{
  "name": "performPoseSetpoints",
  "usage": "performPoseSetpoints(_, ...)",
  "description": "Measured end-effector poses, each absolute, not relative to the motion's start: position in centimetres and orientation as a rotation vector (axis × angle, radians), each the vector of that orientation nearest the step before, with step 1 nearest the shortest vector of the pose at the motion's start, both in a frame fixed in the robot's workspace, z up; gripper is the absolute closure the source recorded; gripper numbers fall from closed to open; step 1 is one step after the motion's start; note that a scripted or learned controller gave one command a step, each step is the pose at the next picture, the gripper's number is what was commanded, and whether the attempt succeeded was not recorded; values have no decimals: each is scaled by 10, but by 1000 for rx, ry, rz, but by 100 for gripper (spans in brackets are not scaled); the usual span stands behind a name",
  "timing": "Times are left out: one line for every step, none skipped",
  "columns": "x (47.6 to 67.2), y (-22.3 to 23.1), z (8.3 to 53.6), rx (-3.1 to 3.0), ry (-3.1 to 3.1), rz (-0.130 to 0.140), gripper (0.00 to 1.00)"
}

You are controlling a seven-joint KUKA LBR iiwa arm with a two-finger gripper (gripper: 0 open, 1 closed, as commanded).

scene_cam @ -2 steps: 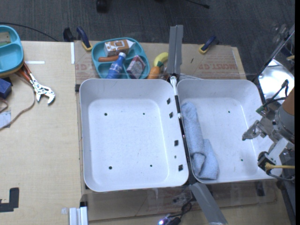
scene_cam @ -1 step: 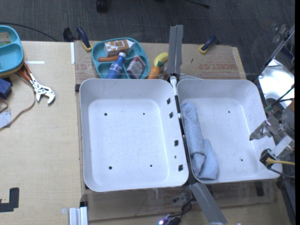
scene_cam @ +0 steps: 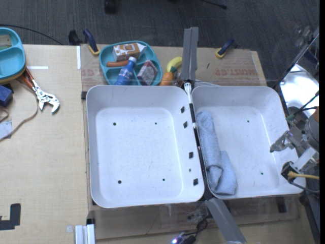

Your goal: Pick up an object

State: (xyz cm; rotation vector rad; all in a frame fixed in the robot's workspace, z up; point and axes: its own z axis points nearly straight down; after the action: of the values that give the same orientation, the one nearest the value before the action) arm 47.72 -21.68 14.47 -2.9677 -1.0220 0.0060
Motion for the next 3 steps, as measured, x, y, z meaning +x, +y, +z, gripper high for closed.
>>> performPoseSetpoints(477, -216, 174, -3096, -526, 6, 0)
performPoseSetpoints(477, -216, 182, -3094, -533, 13, 100)
performPoseSetpoints(482, -219, 91, -3117, -325, 5, 100)
